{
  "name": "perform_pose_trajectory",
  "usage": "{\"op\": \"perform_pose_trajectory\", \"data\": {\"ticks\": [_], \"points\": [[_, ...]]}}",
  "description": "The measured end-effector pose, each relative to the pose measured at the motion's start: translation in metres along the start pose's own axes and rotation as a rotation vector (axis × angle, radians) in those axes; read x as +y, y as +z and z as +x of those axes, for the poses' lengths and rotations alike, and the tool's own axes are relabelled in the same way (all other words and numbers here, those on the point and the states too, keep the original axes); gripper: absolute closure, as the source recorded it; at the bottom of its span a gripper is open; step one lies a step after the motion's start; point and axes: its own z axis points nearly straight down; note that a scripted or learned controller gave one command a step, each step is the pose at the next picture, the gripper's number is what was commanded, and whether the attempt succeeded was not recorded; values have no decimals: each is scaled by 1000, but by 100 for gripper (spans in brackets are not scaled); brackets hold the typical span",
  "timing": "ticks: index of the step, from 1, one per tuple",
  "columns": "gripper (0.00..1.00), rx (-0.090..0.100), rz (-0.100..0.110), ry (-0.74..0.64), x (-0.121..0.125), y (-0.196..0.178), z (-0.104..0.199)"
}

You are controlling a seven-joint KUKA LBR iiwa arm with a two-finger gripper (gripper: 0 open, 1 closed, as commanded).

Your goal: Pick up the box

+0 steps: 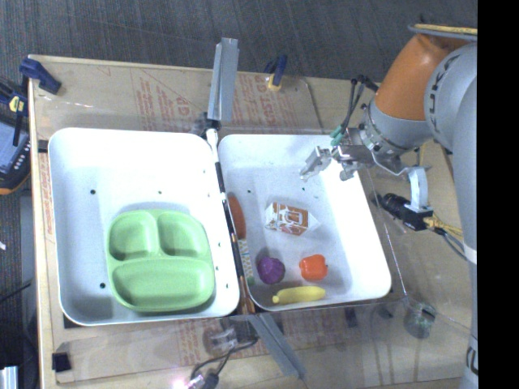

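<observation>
The box (pixel 288 218) is small and white with orange-brown print. It lies flat near the middle of the right bin (pixel 365 241). My gripper (pixel 329 165) hovers over the bin's far right part, up and to the right of the box and apart from it. Its fingers stand spread and open, with nothing between them. The grey arm with its orange band (pixel 413 71) comes in from the right.
In the right bin, a brown sausage (pixel 235 215) lies along the left wall. A purple item (pixel 270 268), an orange pepper (pixel 313 267) and a yellow banana (pixel 298 295) sit near the front. A green divided tray (pixel 160 259) lies in the left bin (pixel 81 160).
</observation>
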Motion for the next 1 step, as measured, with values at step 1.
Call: {"op": "perform_pose_trajectory", "data": {"ticks": [1], "points": [[0,-1,0,-89,-10,46,52]]}}
